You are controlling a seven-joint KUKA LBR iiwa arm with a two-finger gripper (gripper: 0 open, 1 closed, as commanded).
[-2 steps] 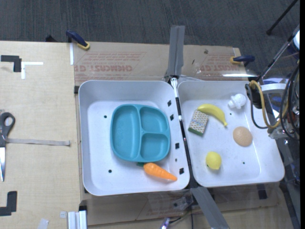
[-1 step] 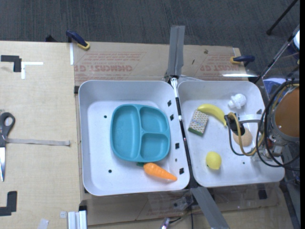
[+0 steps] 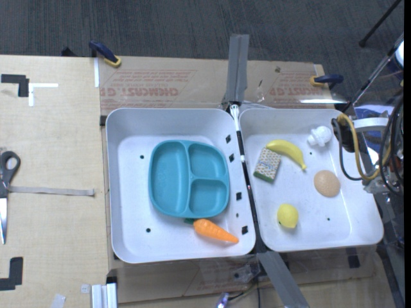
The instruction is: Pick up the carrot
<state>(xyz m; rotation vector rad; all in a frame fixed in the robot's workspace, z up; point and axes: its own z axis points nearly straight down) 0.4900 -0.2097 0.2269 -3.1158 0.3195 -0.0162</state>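
An orange carrot [image 3: 215, 231] with a green stub lies in the left bin [image 3: 128, 236], near its front wall. It touches the front edge of a teal divided plate [image 3: 189, 178] and points toward the lower right. Part of the arm, with black cables [image 3: 359, 153], hangs over the right bin's right edge, far from the carrot.
The right bin [image 3: 340, 236] holds a banana [image 3: 287, 153], a green-and-tan sponge block [image 3: 267, 165], a brown egg [image 3: 327, 183], a lemon [image 3: 288, 215] and a small white object [image 3: 319, 135]. Scissors [image 3: 6, 172] lie on the bench at far left.
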